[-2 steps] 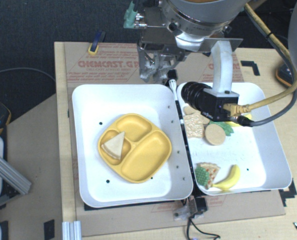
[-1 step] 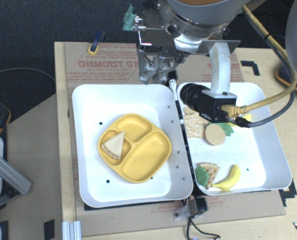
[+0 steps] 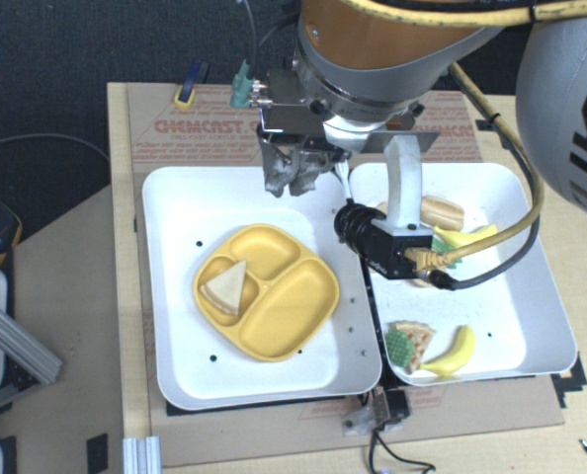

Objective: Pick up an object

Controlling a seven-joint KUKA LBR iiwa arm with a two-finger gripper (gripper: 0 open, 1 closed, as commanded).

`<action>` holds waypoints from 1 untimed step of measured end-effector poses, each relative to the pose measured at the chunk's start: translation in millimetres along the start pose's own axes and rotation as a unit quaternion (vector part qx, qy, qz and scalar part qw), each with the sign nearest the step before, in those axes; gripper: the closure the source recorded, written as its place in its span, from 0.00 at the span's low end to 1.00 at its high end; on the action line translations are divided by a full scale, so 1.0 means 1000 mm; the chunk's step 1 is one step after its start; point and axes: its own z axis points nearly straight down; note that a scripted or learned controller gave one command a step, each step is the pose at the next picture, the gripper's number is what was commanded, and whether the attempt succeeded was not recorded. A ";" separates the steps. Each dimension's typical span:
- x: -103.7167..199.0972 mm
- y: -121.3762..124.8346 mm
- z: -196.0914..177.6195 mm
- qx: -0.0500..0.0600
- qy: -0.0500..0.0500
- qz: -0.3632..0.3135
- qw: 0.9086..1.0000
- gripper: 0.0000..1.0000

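- Nearest the lens: arm [image 3: 392,28], grey with an orange band, entering from the right and covering the top centre of the view.
- Left bin [image 3: 170,265]: white, shallow. Contains a yellow divided plate [image 3: 274,299] near its centre.
- Sandwich wedge [image 3: 224,286]: pale, triangular, lying in the plate's compartment at 9 o'clock.
- Gripper [image 3: 293,178]: positioned over the left bin's rim at 12 o'clock, above and apart from the plate. Nothing seen between its fingers; whether they are spread or closed cannot be told.
- Right bin [image 3: 541,314]: white, touching the left bin along the shared wall.
- Pizza slice [image 3: 408,343]: with green topping, at 7 o'clock in the right bin.
- Banana [image 3: 450,354]: yellow, just beside the slice, at 6 o'clock.
- Bread roll [image 3: 442,211]: tan, at 12 o'clock in the right bin, partly behind a cable.
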 end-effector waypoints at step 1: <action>0.000 0.000 0.113 0.003 -0.001 0.000 1.000 1.00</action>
